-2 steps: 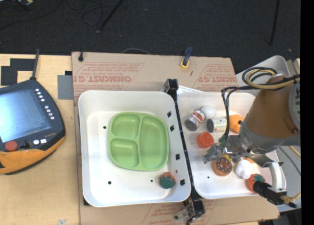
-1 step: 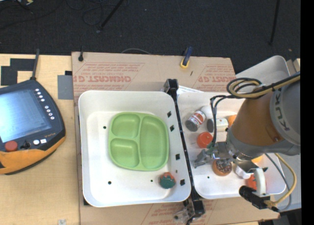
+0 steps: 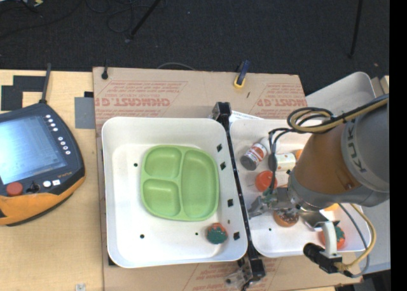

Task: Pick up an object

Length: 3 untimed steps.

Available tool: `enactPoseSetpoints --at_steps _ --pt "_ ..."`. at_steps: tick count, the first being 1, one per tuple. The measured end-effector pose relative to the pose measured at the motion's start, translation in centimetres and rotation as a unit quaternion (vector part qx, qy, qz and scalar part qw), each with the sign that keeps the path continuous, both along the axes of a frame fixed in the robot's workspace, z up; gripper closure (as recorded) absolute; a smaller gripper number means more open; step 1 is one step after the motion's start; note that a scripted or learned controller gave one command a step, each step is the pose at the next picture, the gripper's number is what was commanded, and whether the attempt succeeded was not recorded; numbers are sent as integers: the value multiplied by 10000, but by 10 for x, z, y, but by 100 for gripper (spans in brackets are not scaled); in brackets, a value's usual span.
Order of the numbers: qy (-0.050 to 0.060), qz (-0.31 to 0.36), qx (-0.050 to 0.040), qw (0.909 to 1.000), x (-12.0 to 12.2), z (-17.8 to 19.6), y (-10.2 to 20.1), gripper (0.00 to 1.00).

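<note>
Orange and grey plastic formed the casing of a handheld control pendant (image 3: pixel 35 159) that lay at the far left of the tabletop (image 3: pixel 70 245), its screen facing up. To its right, a brown cardboard sheet (image 3: pixel 191 96) printed with red lettering lay under both bins.

The left bin (image 3: pixel 121 220), white and shallow, held a light green divided plate (image 3: pixel 179 183) with three compartments, placed near the bin's centre. A small round object (image 3: pixel 217 234), green with an orange patch, lay near the bin's lower right corner, just below the plate and apart from it.

A black divider (image 3: pixel 232 182) ran between the two bins. At the top edge of the cardboard, a blue and yellow clamp (image 3: pixel 241 75) stood upright.

The right bin (image 3: pixel 280 248) held several small items. A small cylindrical container (image 3: pixel 255 154) with a red and white label lay tilted near the bin's upper left. An orange object (image 3: pixel 264 180) lay just below it. A small brown round item (image 3: pixel 286 219) sat lower, next to the wrist hardware.

The arm (image 3: pixel 337 162), grey with an orange band, reached in from the right and covered much of the right bin. The gripper (image 3: pixel 275 204) was positioned low over the bin, close to the orange object and the brown item. The state of the fingers could not be determined, as the wrist and cables obscured them. No item was visibly held.
</note>
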<state>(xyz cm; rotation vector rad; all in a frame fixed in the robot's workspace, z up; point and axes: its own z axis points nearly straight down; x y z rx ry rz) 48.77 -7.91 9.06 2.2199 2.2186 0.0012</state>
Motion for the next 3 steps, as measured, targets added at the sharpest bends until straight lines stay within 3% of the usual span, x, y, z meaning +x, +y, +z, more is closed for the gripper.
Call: enactPoseSetpoints --at_steps 1,2,3 --pt "-59 -55 -59 10000 2 14 -7 100" --pt "6 2 9 10000 6 76 -10 100" --pt "-3 4 7 10000 8 139 -12 100"
